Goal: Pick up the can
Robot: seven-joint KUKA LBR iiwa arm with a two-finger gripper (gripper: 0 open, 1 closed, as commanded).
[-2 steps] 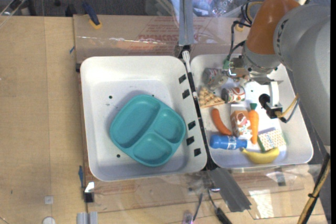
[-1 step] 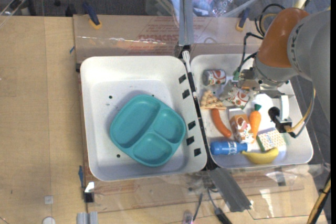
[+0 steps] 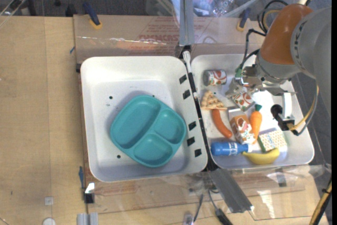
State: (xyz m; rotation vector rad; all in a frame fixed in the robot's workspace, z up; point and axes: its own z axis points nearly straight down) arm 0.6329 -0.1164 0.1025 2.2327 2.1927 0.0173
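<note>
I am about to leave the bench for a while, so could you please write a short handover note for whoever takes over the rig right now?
Gripper: over the right bin, near its far side; whether it is open or shut cannot be told, and nothing is visibly held.
Can: lying on its side in the far left corner of the right bin, just left of the gripper.
Also in that bin: carrot, banana, blue bottle, small cartons.
Left bin: holds a teal divided plate.
Done: the arm is close to the can.
Left: grasp the can and lift it.
</note>
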